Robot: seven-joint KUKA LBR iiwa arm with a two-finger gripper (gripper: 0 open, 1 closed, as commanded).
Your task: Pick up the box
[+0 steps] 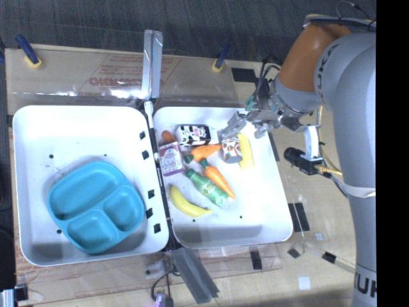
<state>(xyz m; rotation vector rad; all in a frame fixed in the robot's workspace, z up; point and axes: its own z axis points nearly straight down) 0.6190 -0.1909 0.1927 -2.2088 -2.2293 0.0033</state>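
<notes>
Hovering over the right bin (281, 216), jaws (238, 125) with grip state impossible to tell, box (193, 133) lying near the bin's back wall, beside carrot (206, 151) and purple carton (170, 158).

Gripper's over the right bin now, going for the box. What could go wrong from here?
1. The gripper hangs near the bin's top right, closer to the can and a yellow banana than to the black-and-white box; it might grab the wrong item.
2. The box sits crowded by a carrot and the purple carton, so a descent could push neighbours or pinch two things.
</notes>
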